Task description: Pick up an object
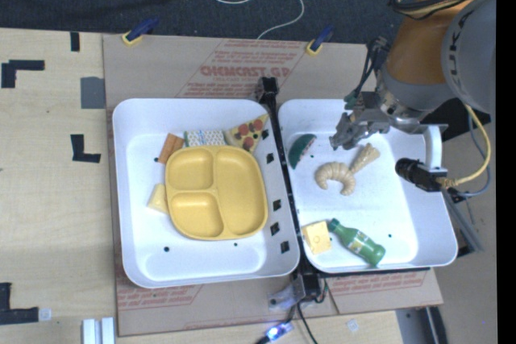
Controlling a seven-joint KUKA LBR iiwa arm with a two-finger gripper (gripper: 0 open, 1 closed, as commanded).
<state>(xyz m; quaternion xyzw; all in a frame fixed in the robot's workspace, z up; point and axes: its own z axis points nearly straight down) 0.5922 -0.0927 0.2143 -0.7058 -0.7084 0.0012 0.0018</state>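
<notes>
The croissant (342,173) lay mid right bin (419,254), with one green piece (302,147), one bottle (357,242) and one yellow block (317,238). The gripper (347,138) hovered just above it; its opening could not be told. The left bin (129,173) held one yellow tray (216,192) among scattered bits.

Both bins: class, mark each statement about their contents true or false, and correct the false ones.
1. The yellow plate lies in the left bin. True.
2. The green bottle stands upright. False: it lies on its side in the right bin.
3. The tool hangs above the right bin. True.
4. The croissant rests on the plate. False: it lies in the right bin.
</notes>
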